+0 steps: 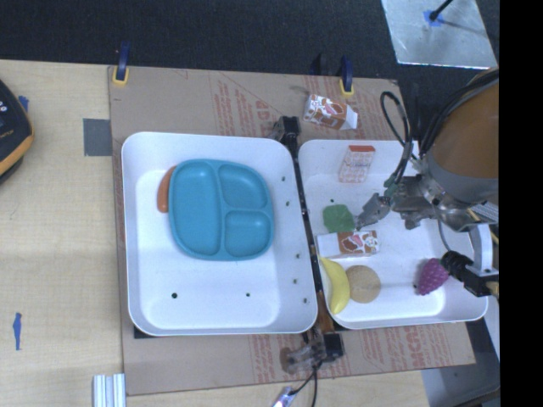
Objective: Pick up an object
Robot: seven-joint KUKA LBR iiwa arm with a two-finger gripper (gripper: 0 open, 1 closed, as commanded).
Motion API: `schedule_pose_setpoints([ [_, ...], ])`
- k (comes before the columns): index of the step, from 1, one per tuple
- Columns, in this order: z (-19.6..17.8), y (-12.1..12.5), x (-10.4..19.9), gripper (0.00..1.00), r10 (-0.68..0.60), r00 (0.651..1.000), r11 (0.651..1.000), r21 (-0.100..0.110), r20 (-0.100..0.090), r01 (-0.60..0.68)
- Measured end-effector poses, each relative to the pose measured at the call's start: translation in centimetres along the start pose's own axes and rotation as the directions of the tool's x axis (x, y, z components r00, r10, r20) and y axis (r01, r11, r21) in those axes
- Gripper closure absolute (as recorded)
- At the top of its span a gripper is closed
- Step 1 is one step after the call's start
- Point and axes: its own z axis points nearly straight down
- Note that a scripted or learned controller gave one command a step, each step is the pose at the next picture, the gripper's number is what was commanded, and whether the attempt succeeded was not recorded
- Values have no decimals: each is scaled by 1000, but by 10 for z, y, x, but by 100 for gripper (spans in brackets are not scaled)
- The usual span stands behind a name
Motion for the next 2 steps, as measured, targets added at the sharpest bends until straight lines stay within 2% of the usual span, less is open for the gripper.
schedule_pose_setpoints([
  [1,77,23,4,0,-1,1000,1000,2,1,1],
  [2,109,10,-5,0,-1,1000,1000,-4,1,1],
])
